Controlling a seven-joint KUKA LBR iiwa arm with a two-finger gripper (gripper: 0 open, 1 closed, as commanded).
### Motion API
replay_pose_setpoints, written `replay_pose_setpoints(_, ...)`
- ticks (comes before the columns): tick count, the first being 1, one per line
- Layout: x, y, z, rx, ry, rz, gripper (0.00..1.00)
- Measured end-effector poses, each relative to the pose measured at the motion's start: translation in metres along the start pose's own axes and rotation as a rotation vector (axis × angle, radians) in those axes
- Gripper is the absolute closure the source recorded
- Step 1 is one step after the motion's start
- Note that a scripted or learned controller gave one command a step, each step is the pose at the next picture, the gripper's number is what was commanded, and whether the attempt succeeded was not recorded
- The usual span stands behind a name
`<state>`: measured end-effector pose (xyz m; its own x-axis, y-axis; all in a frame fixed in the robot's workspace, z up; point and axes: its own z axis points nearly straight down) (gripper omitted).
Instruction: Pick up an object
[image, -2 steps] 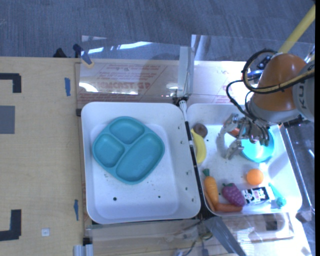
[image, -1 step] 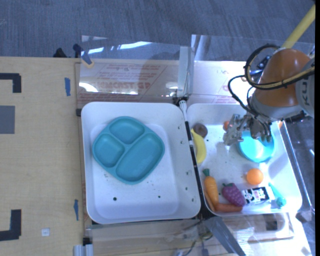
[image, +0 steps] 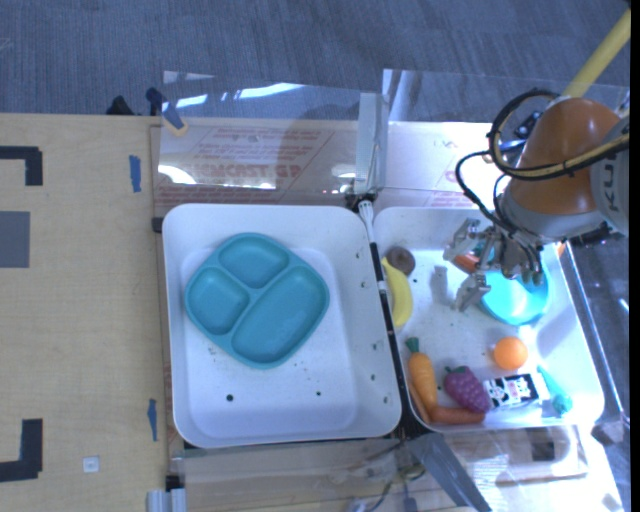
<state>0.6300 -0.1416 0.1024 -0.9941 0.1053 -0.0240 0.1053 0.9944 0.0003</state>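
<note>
My gripper (image: 481, 272) hangs over the upper middle of the right bin (image: 585, 385), under the arm's orange band. Right beside it, partly covered by it, lies a light blue bowl-like object (image: 520, 299). A yellow banana (image: 399, 295) and a small brown piece (image: 400, 260) lie along the bin's left wall. Toward the front are a carrot (image: 421, 378), purple grapes (image: 466, 387), an orange (image: 510, 353), a black-and-white block (image: 512, 390) and a teal piece (image: 555, 395). Nothing can be seen held in the gripper.
The left bin (image: 190, 400) holds a blue divided plate (image: 257, 297). A raised divider (image: 385, 330) separates the two bins. A clear plastic wall (image: 270, 140) stands behind them. A small grey piece (image: 440, 283) lies left of the gripper.
</note>
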Motion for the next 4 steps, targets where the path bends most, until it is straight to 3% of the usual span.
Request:
replay_pose_setpoints(1,-0.009,0.01,0.015,0.0,0.014,0.043,0.0)
replay_pose_setpoints(2,0.008,0.048,0.013,0.0,0.015,0.121,0.0)
replay_pose_setpoints(3,0.064,-0.004,0.012,0.001,0.014,0.283,0.0)
replay_pose_setpoints(4,0.046,0.017,0.012,0.002,0.01,0.31,0.0)
